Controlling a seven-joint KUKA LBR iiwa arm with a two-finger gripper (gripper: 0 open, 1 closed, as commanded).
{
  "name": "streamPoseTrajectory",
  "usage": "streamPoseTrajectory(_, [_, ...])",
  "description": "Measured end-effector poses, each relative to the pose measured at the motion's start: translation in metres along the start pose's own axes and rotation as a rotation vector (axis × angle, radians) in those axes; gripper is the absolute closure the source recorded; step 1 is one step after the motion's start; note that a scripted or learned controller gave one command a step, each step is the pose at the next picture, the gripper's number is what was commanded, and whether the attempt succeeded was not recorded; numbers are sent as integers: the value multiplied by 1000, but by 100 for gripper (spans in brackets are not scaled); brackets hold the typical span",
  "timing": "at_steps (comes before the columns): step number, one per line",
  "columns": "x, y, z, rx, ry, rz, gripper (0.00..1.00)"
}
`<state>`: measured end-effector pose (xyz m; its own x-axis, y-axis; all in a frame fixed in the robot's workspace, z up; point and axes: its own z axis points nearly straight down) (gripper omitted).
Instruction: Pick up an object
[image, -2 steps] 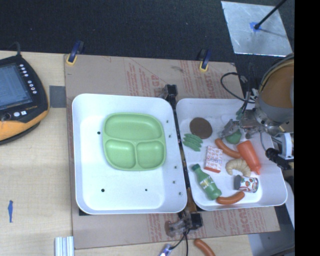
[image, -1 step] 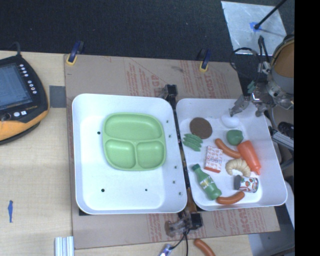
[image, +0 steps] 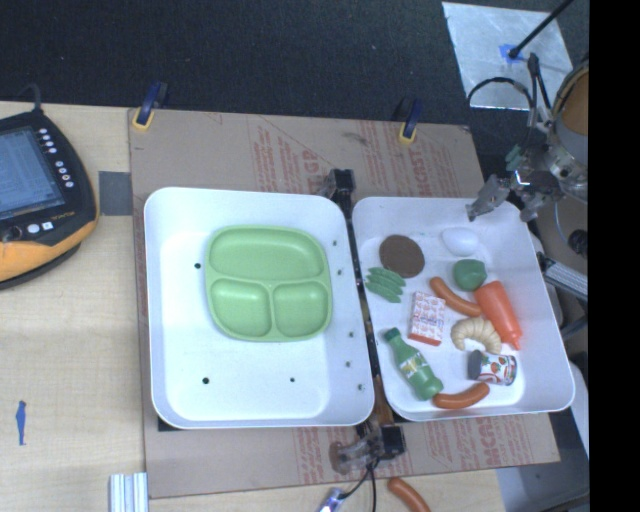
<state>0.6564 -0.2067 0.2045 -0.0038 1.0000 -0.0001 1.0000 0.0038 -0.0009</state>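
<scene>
A wood bench (image: 70, 330) sits under brown cardboard (image: 300, 160), w/ dark floor behind. At the bench's left edge: 1 orange-and-black screen pad (image: 35, 200). Left bin (image: 175, 300) has 1 green plate (image: 268, 282) in its middle. Right bin (image: 545, 330) has 1 brown disc (image: 402, 254), 1 green bottle (image: 413, 365), 1 carrot (image: 499, 310), 2 sausages (image: 453, 296) & more. The gripper (image: 497, 196) hangs at this bin's top right corner, fingers apart, nothing in them.

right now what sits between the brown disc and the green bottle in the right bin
In the camera view, a green ridged leafy piece lies between the brown disc and the green bottle, offset to the left.
</scene>
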Motion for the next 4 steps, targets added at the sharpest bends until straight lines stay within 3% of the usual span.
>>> streamPoseTrajectory(1, [19, -29, -1, 3, -1, 1, 0])
streamPoseTrajectory(2, [12, -32, 54, 4, -1, -1, 0])
streamPoseTrajectory(3, [42, -55, 113, 3, -1, -1, 0])
streamPoseTrajectory(4, [41, -55, 102, 3, -3, -4, 100])
